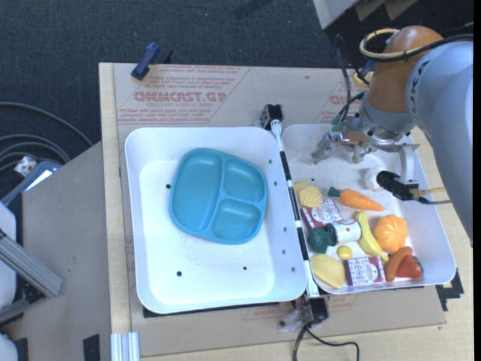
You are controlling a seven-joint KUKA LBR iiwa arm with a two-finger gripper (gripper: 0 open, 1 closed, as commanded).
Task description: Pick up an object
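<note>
Toy food [359,235] is crowding the near half of the right bin [443,256], leaving bare floor only along its far end. The blue plate [219,195] is taking up the left bin's [139,224] middle, with open white floor lying around it.

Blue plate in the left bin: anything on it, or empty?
Empty. All three compartments of the blue plate show bare blue; the toy food lies in the right bin, none on the plate.
</note>
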